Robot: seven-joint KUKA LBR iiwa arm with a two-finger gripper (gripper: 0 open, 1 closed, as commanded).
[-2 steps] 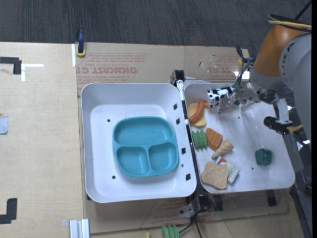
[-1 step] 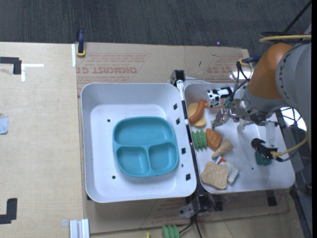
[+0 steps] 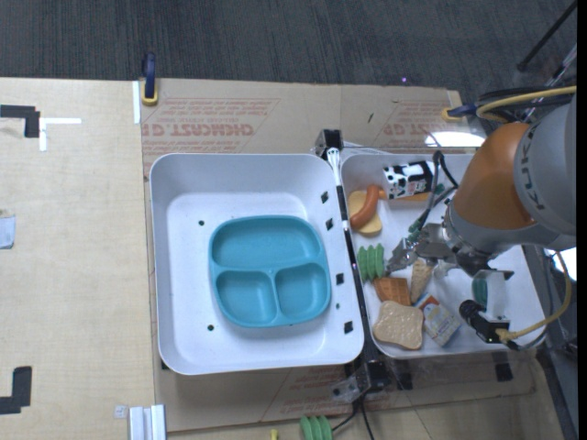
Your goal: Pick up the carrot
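Currently the long orange carrot (image 3: pixel 369 203) lies upper left in the right white bin (image 3: pixel 527 282); tool (image 3: pixel 409 251) sits lower, w/ jaw state unclear. Risk: descending here grabs green ridged veg (image 3: pixel 371 262) instead.

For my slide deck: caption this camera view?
Gripper hovers in the right bin amid toy food; carrot lies nearby.

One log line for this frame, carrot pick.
hand: over right bin, by green item | carrot: in bin, ungrasped
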